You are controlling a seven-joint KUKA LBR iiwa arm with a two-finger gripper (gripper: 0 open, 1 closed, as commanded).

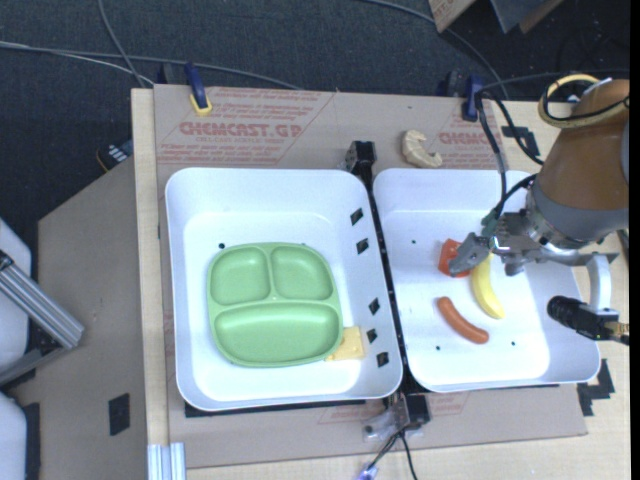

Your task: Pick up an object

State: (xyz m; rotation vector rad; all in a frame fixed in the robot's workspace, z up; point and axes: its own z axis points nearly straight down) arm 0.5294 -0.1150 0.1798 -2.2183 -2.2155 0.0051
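The right bin (520, 363) holds three things: a small red object (449, 257) near its middle, a yellow banana (487, 292) just right of it, and an orange-red sausage (462, 320) lying closer to the front. My gripper (470, 256) reaches in from the right and sits low over the bin, right against the red object's right side and above the banana's top end. Part of the red object is covered by the gripper. The grey arm with its orange band (585, 168) rises behind it at the right.
The left bin (190, 218) carries a green divided plate (273, 303) with a pale yellow wedge (349, 345) at its front right corner. A tan curved piece (421, 148) lies on the board behind the right bin. Blue clamps (200, 96) hold the board's back edge.
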